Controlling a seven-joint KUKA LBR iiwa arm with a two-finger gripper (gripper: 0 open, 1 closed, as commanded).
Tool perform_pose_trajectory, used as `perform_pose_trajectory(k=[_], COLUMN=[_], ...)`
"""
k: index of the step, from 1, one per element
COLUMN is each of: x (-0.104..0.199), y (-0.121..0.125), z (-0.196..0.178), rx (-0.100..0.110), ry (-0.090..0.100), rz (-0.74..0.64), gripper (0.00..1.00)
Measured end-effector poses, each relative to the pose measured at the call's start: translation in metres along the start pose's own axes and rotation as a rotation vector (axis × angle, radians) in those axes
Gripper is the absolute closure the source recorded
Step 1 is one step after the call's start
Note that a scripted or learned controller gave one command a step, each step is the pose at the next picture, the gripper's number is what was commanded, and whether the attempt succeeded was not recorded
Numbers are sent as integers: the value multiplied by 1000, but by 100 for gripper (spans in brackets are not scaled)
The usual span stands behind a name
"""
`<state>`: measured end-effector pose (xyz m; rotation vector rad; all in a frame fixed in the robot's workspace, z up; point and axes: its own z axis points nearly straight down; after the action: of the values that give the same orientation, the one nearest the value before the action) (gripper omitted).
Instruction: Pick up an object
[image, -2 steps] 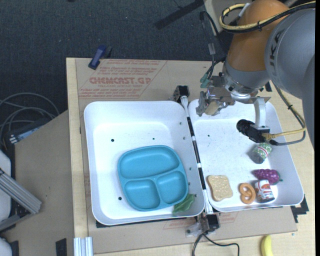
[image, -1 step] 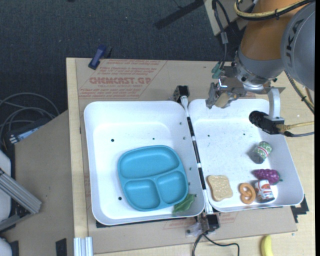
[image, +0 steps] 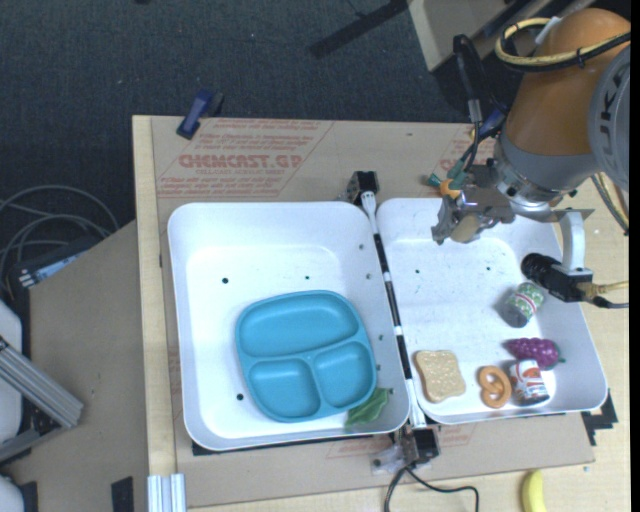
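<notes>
- Objects for picking, a toast slice (image: 439, 374), pretzel (image: 492, 385), grapes (image: 532, 350) and two small cans (image: 521, 304), lie well below the claw (image: 462, 222), toward the right bin's (image: 440, 290) near edge.
- We cannot tell how the claw's jaws stand; nothing shows between them.
- We judge that closing here catches nothing: bare floor lies beneath.
- Crowded pieces risk a glancing grip.

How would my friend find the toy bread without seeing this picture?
Look in the right bin, along its near edge. The bread is the leftmost thing there, by the divider, with a pretzel to its right. It is flat, tan and slice-shaped, while the pretzel is a small twisted loop.
</notes>
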<state>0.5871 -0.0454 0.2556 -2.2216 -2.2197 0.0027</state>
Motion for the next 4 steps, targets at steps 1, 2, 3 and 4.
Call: perform_pose_trajectory(k=[1,2,3,4], x=[-37,-76,-76,-127], y=[18,33,34,42], z=[-46,27,26,65], rx=[-5,1,-1,1], ry=[-1,0,0,0], rz=[0,0,-1,1], gripper=[100,100,0,0])
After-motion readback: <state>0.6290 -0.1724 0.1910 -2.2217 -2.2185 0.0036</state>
